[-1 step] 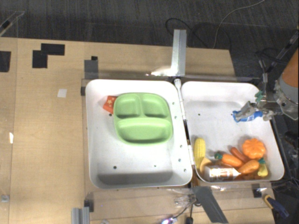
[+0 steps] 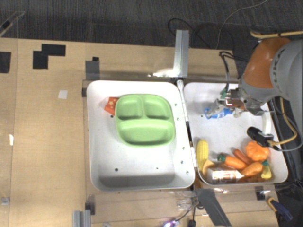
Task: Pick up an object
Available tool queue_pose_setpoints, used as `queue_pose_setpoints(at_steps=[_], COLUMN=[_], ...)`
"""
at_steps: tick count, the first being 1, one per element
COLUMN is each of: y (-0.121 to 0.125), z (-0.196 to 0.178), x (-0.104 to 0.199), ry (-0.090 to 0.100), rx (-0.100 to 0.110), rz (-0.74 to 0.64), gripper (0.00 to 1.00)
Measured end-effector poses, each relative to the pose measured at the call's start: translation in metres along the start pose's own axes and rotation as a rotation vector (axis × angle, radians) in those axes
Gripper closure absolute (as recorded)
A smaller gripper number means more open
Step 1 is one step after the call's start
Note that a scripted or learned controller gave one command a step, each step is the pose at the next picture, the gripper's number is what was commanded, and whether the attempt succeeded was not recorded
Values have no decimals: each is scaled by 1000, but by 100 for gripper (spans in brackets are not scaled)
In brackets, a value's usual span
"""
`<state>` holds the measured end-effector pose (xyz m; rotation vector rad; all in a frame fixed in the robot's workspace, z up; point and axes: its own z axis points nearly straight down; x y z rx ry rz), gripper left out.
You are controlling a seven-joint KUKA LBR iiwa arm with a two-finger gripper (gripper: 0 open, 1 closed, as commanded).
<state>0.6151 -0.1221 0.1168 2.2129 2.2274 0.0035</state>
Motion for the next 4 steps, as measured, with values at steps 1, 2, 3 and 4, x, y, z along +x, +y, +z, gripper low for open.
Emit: queue_pose_setpoints(at_steps=[1, 2, 3, 4], y=[19, 19, 22, 43], z=[27, 27, 15, -70], x=[11, 11, 12, 86], ry=[-2, -2, -3, 0], rx=[-9, -9, -16, -5], rz=[-106, -106, -109, -148], gripper=[0, 0, 100, 100])
